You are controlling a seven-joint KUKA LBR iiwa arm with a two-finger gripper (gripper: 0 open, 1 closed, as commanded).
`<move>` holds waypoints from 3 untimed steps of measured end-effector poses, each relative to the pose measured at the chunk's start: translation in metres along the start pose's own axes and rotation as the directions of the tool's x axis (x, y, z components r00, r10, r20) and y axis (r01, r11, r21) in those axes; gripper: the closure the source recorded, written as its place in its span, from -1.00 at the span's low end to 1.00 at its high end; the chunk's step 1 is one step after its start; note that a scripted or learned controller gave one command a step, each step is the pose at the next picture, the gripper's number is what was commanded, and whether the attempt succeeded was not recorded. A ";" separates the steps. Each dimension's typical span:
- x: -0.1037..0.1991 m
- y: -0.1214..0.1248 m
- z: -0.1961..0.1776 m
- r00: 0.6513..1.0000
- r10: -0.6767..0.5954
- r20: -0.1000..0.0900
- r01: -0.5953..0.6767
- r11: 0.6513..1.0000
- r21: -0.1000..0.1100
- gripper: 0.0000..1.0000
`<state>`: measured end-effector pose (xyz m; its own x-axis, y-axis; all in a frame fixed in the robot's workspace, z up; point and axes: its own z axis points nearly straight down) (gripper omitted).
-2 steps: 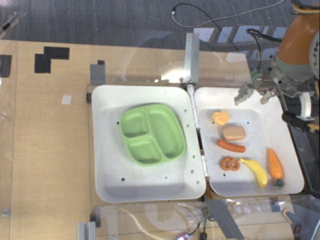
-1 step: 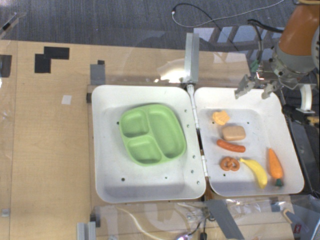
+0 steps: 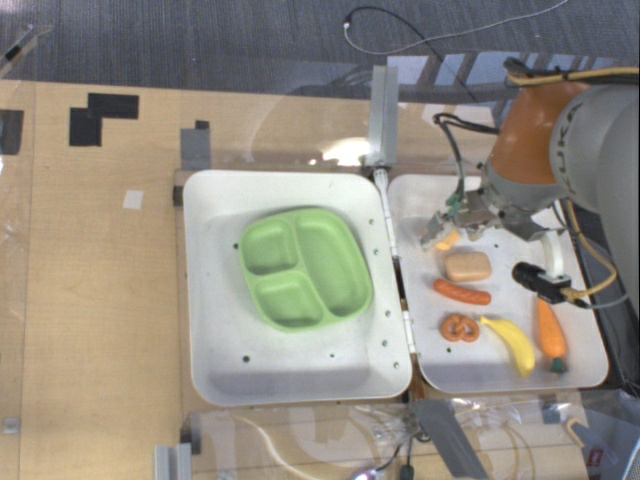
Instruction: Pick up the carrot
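Carrot (image 3: 549, 330) not picked up yet, lies in right bin (image 3: 590, 373). Hand (image 3: 447, 227) far from it; can't tell whether hand open or closed.

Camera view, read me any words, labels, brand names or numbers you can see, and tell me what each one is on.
None can be read.
Green plate, left bin and right bin: plain, no print.
Carrot, banana, pretzel, sausage and bread roll: no markings.
Bench: black blocks and a pale square patch, no letters.
Bottom right corner: a small red and white tag, too small to read.
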<state>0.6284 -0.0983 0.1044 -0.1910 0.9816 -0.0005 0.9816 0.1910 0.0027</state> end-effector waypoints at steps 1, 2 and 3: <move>0.000 0.000 -0.001 1.000 0.000 0.000 0.000 1.000 -0.002 -1.00; -0.006 0.015 0.015 0.994 -0.113 0.003 0.113 0.994 -0.007 -1.00; 0.003 -0.012 0.014 0.960 -0.281 0.005 0.281 0.960 -0.010 -1.00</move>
<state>0.6164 -0.0975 0.0902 -0.4594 0.8882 -0.0066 0.8881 0.4594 0.0124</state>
